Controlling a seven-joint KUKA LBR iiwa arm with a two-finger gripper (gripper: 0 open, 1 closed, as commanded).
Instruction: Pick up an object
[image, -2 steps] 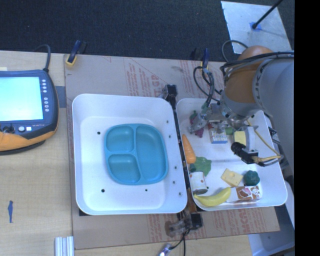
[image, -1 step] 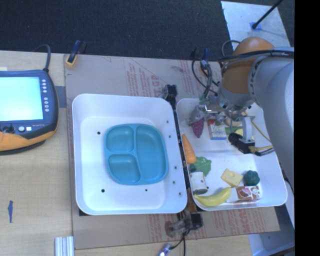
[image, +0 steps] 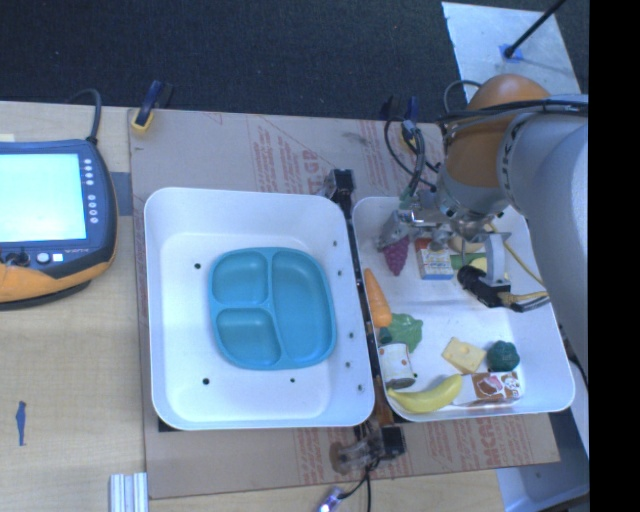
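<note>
Arm enters from the right; gripper (image: 425, 222) sits low over the far end of the right bin (image: 545, 400). Finger state: cannot tell, wrist hardware hides the tips. A purple item (image: 397, 256) lies just below the gripper, a small carton (image: 434, 262) beside it. Nearer: carrot (image: 376, 298) along the left wall, green leafy piece (image: 404, 328), small can (image: 397, 363), banana (image: 428, 394), cheese wedge (image: 463, 354), dark green lump (image: 502, 354). Left bin (image: 170, 400) holds a blue divided plate (image: 272, 307). Both bins rest on the surface (image: 70, 400).
</note>
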